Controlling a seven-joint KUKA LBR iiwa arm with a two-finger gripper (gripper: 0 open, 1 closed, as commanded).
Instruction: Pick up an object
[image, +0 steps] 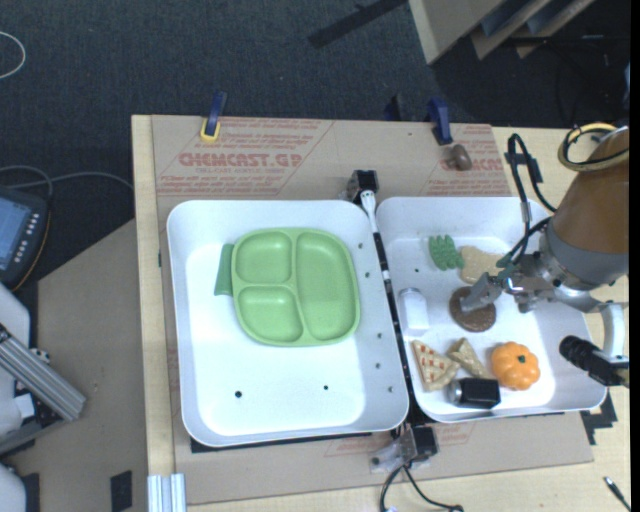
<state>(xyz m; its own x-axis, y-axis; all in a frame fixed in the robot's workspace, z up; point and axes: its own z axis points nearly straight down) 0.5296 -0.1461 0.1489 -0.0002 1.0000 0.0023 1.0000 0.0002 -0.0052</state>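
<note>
Where the tool (483, 296) overlaps the brown disc (476, 312), I cannot tell whether it grips.

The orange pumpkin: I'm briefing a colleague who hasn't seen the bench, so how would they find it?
Look at the right bin of the two white ones. Toward its near right corner sits the pumpkin, beside a black block and the waffle pieces. It is the only round, bright orange thing there, with a small green stem on top.

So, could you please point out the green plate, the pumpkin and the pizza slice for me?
green plate (296, 287), camera view, its centre divider.
pumpkin (515, 365), camera view, its orange body.
pizza slice (433, 364), camera view, its topped middle.
</note>
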